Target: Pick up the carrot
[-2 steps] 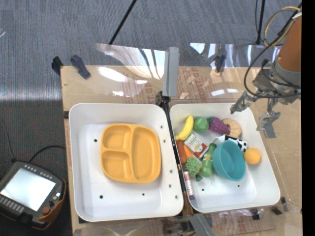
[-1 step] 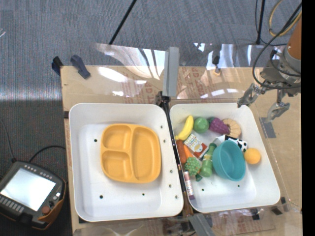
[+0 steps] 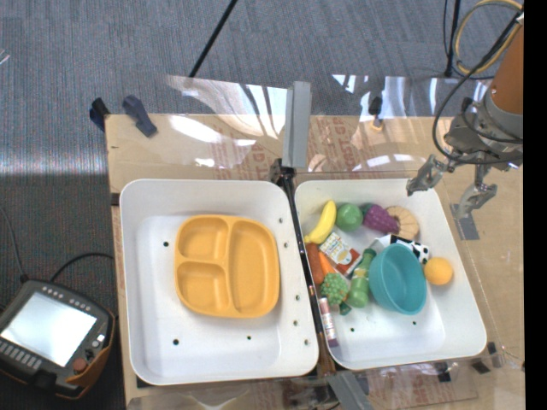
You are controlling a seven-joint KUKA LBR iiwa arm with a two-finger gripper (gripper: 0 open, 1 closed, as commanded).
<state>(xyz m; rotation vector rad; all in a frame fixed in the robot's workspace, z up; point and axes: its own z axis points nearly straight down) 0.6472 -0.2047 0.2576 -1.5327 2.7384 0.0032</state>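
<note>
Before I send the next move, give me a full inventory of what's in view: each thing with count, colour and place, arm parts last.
bins: 2, white, side by side on the bench
divided plate: 1, yellow, left bin
carrot: 1, orange, right bin, left edge
banana: 1, yellow, right bin, back left
grapes: 1 bunch, purple, back
bowl: 1, teal, middle
broccoli: 1, green, beside carrot
round fruit: 1, orange-yellow, right of bowl
pendant: 1, grey-orange, floor at lower left
gripper: 1, grey, open, above right bin's back right corner

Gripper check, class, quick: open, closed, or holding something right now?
End effector: open, holding nothing, above the right bin's far right corner.
</note>
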